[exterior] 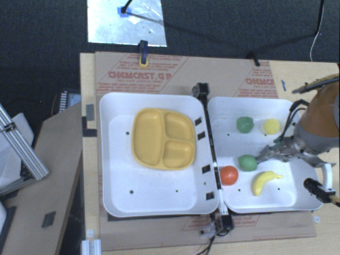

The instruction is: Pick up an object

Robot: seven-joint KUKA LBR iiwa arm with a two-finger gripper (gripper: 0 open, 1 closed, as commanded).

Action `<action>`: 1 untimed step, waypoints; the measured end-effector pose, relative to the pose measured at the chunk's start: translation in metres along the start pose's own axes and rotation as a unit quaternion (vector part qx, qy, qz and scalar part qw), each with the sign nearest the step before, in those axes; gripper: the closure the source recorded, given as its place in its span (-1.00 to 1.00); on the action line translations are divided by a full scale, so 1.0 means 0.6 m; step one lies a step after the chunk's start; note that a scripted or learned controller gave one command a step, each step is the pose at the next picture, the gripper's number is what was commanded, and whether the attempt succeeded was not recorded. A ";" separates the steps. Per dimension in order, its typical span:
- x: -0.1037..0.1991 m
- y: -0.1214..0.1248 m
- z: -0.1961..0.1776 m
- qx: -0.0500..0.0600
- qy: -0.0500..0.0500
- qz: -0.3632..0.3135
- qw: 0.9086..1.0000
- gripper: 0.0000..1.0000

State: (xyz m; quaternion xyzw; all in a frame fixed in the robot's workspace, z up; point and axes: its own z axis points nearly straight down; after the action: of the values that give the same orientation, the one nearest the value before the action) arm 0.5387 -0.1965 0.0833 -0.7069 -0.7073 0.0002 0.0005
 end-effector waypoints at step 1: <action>-0.001 0.002 -0.020 -0.002 -0.001 0.000 1.000 1.00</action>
State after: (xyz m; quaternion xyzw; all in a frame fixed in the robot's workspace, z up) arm 0.5400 -0.1971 0.0953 -0.7070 -0.7072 -0.0006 -0.0014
